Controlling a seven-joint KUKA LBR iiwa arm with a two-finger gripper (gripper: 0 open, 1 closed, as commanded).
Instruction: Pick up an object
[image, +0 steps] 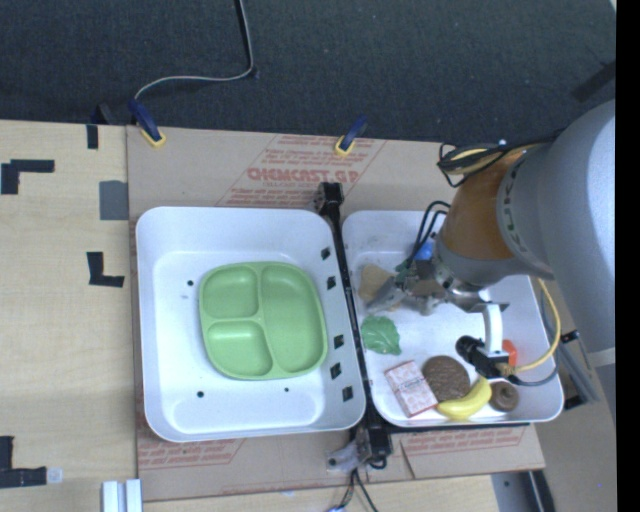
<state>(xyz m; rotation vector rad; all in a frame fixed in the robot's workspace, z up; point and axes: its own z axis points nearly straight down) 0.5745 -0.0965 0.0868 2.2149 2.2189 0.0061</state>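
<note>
Reaching in from the right: grey arm (560, 200) with orange band, bent low over the right bin (545, 405) on a cardboard-covered tabletop (200, 165). Beside it, the left bin (160, 330), carrying a green sectioned plate (263, 320) and nothing to grasp. Down in the right bin's upper half, the hand (392, 290), tips lowered next to a tan flat item (374, 276) near the divider; opening of the hand impossible to tell from this angle, and nothing seen gripped.

Candidates for the pick, all in the right bin: just below the hand, a crumpled green piece (381, 335); toward the front edge and bunched together, a brown round object (446, 376), a pink-and-white packet (409, 387), a yellow banana (468, 401), a small dark brown piece (505, 397); near the cables, an orange-red bit (509, 352).

Best practice for this step, as a judgement: commit to the nearest target, tan item or green piece, rather than the crowded front cluster. Descend straight, centred on the target, well off the divider wall. Close only once both tips straddle it. Flat tan item likely hard to pinch against the floor; softer green piece probably the kinder grip. Lift slowly, checking for something actually between the tips.
</note>
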